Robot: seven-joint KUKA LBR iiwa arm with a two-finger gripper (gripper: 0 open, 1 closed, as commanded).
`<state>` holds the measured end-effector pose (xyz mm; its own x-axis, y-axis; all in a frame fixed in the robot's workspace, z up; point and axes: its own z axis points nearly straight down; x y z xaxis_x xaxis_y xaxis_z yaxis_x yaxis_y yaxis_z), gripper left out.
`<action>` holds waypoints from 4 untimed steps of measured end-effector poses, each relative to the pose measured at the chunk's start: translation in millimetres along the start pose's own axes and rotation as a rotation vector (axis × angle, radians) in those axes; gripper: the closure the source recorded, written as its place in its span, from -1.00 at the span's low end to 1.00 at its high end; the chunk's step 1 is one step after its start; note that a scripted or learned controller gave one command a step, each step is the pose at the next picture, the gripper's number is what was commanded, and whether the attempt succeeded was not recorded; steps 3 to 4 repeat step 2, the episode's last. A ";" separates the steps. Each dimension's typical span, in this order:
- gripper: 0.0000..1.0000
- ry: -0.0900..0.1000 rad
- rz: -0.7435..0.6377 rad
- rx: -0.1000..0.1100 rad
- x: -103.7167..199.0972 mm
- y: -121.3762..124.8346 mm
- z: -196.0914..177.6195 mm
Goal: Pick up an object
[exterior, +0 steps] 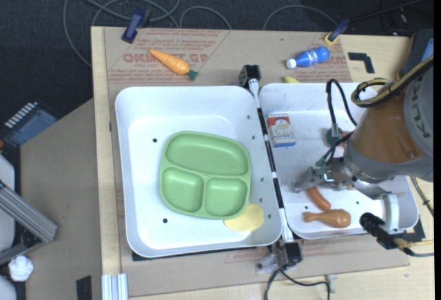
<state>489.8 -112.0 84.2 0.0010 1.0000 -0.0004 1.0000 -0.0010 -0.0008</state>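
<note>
Your arm (393, 133) reaches in from the right and hangs low over the right bin (303, 95), with the gripper (318, 180) down near the bin floor toward the front half. You can see metal fingers (303, 183) pointing left, but you cannot tell from this angle whether they are open or closed, and nothing is visibly caught between them. Just beneath and beside the gripper lies a small orange sausage-like piece (318, 196), and in front of that a toy drumstick (328, 218) rests on the bin floor, close to the near wall. A small red and white box (280, 131) sits against the left wall of the same bin, well apart from the gripper. In the left bin (131, 154) you have a green divided tray (205, 174) lying flat in the middle, with a pale yellow piece (244, 218) touching its front right corner. Outside the bins, on the bench (103, 85), a toy carrot (172, 62) lies behind the left bin and a blue and white bottle (309, 58) lies on its side behind the right bin.
</note>
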 end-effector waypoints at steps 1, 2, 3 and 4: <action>1.00 0.000 0.001 -0.001 0.4 0.2 -9.7; 1.00 0.001 -0.002 -0.003 65.8 56.6 -100.9; 1.00 0.001 -0.002 -0.003 65.8 56.6 -100.9; 1.00 0.001 -0.002 -0.003 65.8 56.6 -100.9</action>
